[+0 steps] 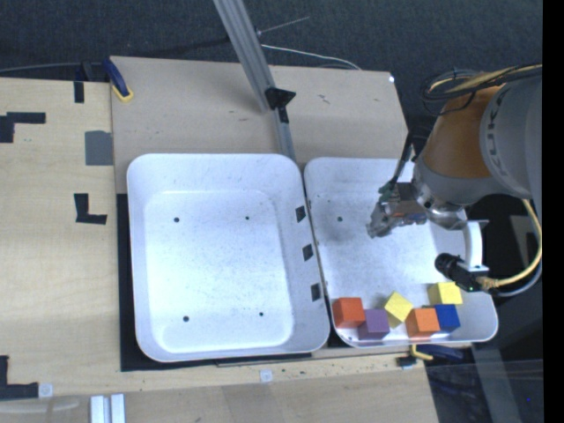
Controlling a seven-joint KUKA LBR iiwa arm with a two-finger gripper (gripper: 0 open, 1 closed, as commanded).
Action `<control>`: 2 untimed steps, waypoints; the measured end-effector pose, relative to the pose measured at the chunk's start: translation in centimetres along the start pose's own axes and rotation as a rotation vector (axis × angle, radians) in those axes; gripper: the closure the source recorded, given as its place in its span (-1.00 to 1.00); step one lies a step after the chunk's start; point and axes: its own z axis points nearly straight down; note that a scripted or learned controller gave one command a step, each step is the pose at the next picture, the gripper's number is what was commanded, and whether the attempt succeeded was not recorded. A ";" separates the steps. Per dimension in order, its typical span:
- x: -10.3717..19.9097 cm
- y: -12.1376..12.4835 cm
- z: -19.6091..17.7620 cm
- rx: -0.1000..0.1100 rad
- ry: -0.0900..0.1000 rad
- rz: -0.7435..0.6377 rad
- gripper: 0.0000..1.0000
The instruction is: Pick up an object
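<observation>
Landmark: the right bin (pixel 352 183), the white tray on the arm's side of the tabletop (pixel 203 104).

The arm (pixel 493 139), grey with an orange band, comes in over the right bin's far right rim. The jaws (pixel 381 226) sit over the middle of the right bin's speckled floor, pointing down and toward the left bin (pixel 211 254). Nothing is visible between them. Whether they are released or clenched, I cannot tell from this angle; the tips blur into the metal of the wrist.

The blocks are all bunched along the right bin's near edge, well apart from the jaws:
- orange block (pixel 349 311), nearest the wall shared with the left bin
- purple block (pixel 376 322), touching the orange one on its right
- yellow block (pixel 398 307), tilted, just beside the purple
- second orange block (pixel 424 321), next along
- blue block (pixel 447 316), touching that orange one
- second yellow block (pixel 446 293), just behind the blue, toward the bin's right rim

A black and yellow cable (pixel 493 280) loops off the wrist, beyond the right bin's right rim. A grey metal pole (pixel 242 33) slants across the tabletop beyond the bin's far left corner.
</observation>
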 end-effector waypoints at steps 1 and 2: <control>1.2 5.7 3.0 -0.003 0.000 -0.002 1.00; 4.0 3.3 -4.3 -0.008 0.000 -0.002 1.00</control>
